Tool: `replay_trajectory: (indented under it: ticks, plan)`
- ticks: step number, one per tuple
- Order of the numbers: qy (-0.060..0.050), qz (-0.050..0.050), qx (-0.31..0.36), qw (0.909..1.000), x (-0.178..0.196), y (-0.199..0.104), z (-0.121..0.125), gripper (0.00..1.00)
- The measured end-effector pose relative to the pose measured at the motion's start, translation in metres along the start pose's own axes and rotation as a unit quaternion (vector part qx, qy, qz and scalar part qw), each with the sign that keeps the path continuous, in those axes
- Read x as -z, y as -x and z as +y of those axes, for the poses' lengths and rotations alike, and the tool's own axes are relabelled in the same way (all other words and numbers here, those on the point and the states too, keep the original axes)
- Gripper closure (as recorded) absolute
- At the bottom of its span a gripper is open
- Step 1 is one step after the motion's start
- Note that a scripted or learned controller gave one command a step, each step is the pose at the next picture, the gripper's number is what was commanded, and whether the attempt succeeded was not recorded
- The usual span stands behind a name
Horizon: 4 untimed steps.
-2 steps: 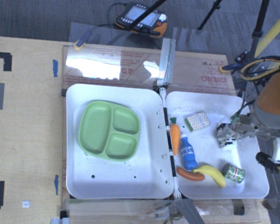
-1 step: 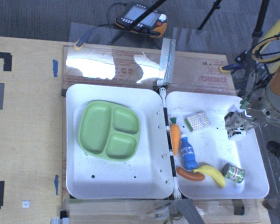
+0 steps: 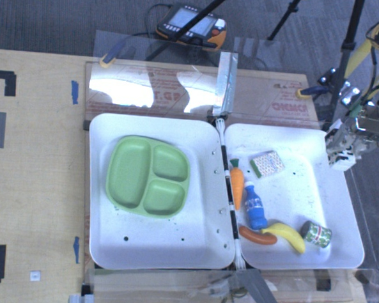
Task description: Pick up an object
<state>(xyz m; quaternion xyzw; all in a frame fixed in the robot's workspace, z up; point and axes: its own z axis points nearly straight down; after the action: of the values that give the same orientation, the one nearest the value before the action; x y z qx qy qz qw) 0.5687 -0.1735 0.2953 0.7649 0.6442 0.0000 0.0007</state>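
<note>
Camera view from above shows two shallow white bins side by side on the surface (image 3: pixel 34 170). No label can be read: the blue bottle (image 3: pixel 256 209) carries a pale band too small to make out, and red print on the clear sheet behind the bins is blurred and mirrored. In the left bin (image 3: pixel 101 238) lies a green divided plate (image 3: pixel 148 175) with three compartments, set toward the upper middle of the bin. The right bin (image 3: pixel 337 253) holds the loose things: a small speckled packet (image 3: pixel 267 163) near the upper middle, an orange carrot (image 3: pixel 237 184) lying along the left wall, the blue bottle just below and beside it, a red sausage (image 3: pixel 257 236) at the lower left touching a yellow banana (image 3: pixel 287 235), and a green can (image 3: pixel 316 234) on its side near the lower right rim. The upper right and middle right of that bin floor are open. The gripper (image 3: pixel 344 151) hangs over the bin's upper right corner, apart from every object; whether its fingers are apart or together cannot be told.
</note>
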Motion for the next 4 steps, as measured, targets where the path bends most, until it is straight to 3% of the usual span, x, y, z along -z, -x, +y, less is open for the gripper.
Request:
replay_trajectory:
  ticks: [1,2,3,4]
  plan:
    - [0.0,0.0,0.0,1.0,0.0,0.0,0.0,0.0]
    - [-0.001,0.0,0.039,0.9992,-0.068,0.034,-0.017,0.0]
    - [0.001,0.006,0.04,0.9992,-0.199,0.031,-0.001,0.0]
    - [0.001,0.002,0.038,0.9993,-0.19,0.034,-0.002,1.0]
